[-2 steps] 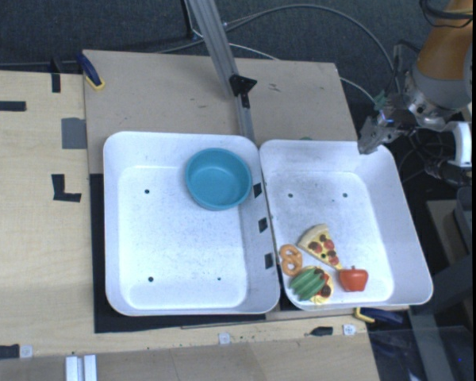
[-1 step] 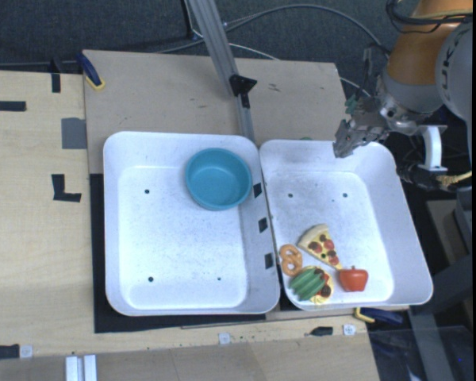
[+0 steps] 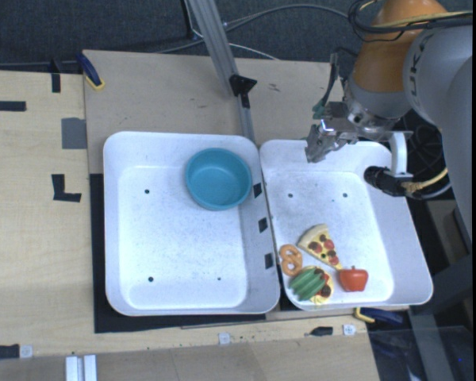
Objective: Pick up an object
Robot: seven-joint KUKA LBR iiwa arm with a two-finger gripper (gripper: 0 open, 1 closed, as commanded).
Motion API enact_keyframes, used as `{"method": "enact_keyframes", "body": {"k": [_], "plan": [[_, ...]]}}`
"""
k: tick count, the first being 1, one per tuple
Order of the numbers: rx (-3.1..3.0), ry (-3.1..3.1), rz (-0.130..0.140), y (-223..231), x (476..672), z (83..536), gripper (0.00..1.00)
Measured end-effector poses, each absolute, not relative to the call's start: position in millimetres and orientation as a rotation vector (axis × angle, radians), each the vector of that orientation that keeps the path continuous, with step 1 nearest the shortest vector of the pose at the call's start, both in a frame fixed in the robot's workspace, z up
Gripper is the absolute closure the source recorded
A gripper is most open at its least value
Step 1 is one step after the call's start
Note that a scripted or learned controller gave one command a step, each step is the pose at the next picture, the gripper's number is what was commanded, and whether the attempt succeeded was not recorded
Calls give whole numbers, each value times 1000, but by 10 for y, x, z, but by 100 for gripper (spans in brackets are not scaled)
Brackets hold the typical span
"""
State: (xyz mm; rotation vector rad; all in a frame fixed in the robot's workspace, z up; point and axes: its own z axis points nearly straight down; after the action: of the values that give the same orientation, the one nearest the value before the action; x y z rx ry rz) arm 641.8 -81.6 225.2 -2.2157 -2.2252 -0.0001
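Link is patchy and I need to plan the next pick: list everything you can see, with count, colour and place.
Bins: 2, white, side by side; left bin, right bin.
Bowl: 1, blue, left bin, far side.
Pizza slice: 1, yellow with red spots, right bin, near end.
Pretzel: 1, orange-brown, left of the pizza slice.
Green toy: 1, green, right bin's near edge.
Tomato-like toy: 1, red, right of the green toy.
Arm: 1, grey and orange, from the right.
Pincer: 1, dark grey, above the right bin's far edge.
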Motion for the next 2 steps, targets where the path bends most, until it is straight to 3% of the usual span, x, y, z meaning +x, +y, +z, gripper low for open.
{"method": "enact_keyframes", "body": {"k": [2], "plan": [[-2214,-2227,-1,293,6291,2332,100]]}}
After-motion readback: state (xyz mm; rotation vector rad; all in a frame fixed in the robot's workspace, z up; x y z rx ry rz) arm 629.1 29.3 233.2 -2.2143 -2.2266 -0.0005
